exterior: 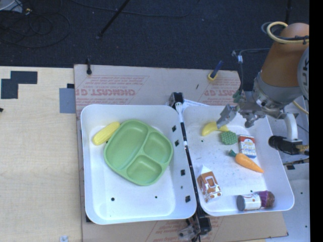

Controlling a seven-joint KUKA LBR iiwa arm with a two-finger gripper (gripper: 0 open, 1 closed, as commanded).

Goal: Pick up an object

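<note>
Fingers spread, gripper [237,116] hangs above right bin [282,185].

Left bin [96,195]: the green divided plate [139,152] fills its middle, the yellow corn cob [105,132] touches the plate's upper-left edge; the near strip of floor lies open.
Right bin [282,198]: the arm [282,67] hangs over its far right corner, with the gripper [237,114] above the banana [210,129].
Right side: the green piece [228,137], small carton [247,146] and carrot [248,162] crowd together.
Near edge: the snack packet [209,184] and jar [255,200] lie apart, bare floor between them.
Divider [182,150]: raised rims with clips.
</note>
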